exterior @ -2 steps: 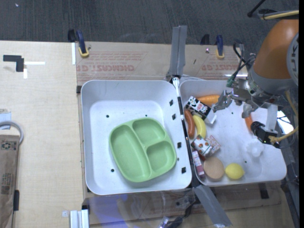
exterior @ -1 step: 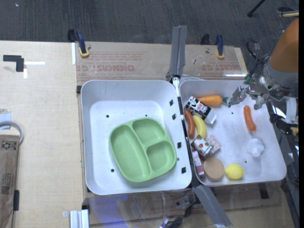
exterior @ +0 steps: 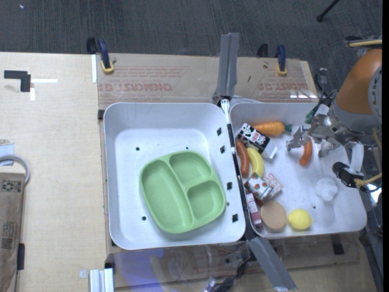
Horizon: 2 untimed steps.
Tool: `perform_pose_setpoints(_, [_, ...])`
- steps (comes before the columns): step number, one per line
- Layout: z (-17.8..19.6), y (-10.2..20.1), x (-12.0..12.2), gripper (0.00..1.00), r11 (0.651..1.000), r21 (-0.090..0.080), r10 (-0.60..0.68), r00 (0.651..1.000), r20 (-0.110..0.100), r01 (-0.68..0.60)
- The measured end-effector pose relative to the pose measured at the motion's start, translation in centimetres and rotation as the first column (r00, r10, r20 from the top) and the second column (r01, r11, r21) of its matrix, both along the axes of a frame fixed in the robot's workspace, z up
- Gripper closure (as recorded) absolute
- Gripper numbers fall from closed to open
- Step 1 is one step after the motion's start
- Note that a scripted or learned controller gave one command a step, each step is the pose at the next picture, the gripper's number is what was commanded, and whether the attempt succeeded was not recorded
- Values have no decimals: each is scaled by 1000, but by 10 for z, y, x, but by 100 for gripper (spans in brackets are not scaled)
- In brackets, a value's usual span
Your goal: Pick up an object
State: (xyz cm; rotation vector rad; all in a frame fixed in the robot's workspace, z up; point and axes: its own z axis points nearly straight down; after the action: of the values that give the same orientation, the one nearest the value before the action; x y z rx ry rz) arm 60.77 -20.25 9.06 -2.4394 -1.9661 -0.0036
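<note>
I see my gripper (exterior: pixel 302 140) over the right bin (exterior: pixel 346 221), and a smooth red sausage (exterior: pixel 306 152) sits between its metal fingers, so it is holding it. The sausage is long and round at the ends. Left of it lies an orange carrot (exterior: pixel 269 128). Lower down are a yellow lemon (exterior: pixel 299 219) and a banana (exterior: pixel 256 162). The left bin (exterior: pixel 121 163) holds a green plastic tray (exterior: pixel 182 191) with three parts.

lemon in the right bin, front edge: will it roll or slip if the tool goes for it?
The lemon looks rounded and smooth, so it may roll if nudged and could squirt out of a pinch. It sits against the round tan piece, which might block rolling that way. Likely a light, rigid toy.
</note>
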Motion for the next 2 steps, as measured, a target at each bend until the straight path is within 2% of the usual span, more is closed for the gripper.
perform_pose_setpoints(1, [10, -2, 0, 100, 1000, -4, 0, 1000, 1, 0])
perform_pose_setpoints(2, [142, 30, 6, 100, 997, -10, 74, 997, 3, -74])
